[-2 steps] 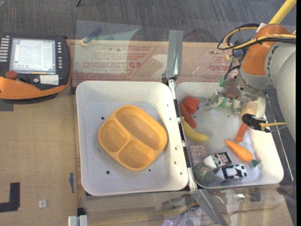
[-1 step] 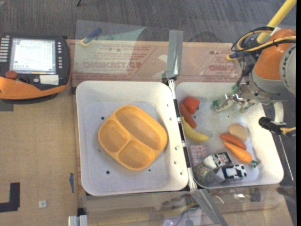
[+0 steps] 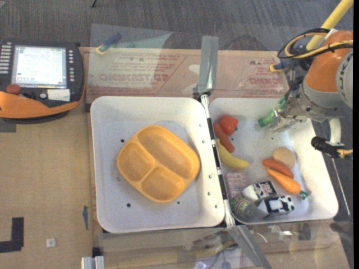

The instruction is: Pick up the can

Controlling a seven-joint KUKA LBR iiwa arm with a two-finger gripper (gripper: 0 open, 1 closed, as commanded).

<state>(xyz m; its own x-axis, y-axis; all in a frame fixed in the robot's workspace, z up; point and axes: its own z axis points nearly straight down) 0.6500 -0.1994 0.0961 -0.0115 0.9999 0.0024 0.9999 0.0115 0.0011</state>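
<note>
**Arm over the right bin, can lying at the near edge**

While the arm (image 3: 328,77) reaches in from the right, its gripper (image 3: 286,116) hangs over the far part of the right bin (image 3: 325,206), with a small green piece just beside its tip on the left. Whether the fingers are spread or closed cannot be made out from this angle, and nothing can be seen held between them.

Down at the near left corner of that bin lies the can (image 3: 244,206), on its side, well apart from the gripper. Just beside it to the right are two small black-and-white cartons (image 3: 269,198). Beyond them lie two carrots (image 3: 283,175) and a pale round bun (image 3: 285,157). Along the bin's left wall sit a red pepper (image 3: 226,125) and a yellow banana (image 3: 231,158), the banana nearer the can.

Over in the left bin (image 3: 106,167) rests an orange tray (image 3: 159,162) with three compartments, turned at a slant. Left of the bins, on the bench, a control pad (image 3: 39,77) with a lit screen lies flat.
</note>
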